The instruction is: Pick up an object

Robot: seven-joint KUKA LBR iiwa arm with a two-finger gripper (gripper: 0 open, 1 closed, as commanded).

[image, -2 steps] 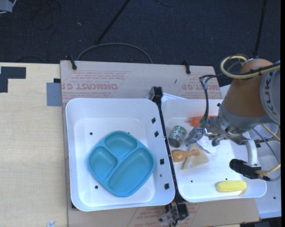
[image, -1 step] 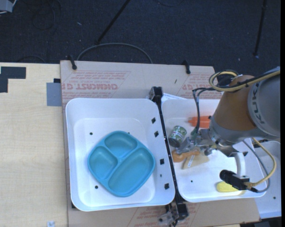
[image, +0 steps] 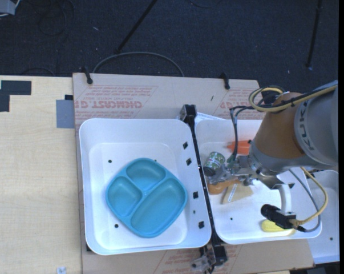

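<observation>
Overall, reaching in from the right: grey arm (image: 308, 130) over the right bin (image: 240, 233). Lying in the left bin (image: 97, 153): blue divided plate (image: 146, 197). Hovering among small objects (image: 226, 187), gripper (image: 235, 173); finger state impossible to tell.

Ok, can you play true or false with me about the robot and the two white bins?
1. The blue plate lies in the left bin. True.
2. The blue plate has three sections. True.
3. The robot arm reaches over the left bin. False: it is over the right bin, where the gripper is down among small objects.
4. A yellow object lies near the right bin's front corner. True.
5. The blue plate is round like a ball. False: it is flat, with rounded corners.
6. Both bins are black. False: both are white.
</observation>
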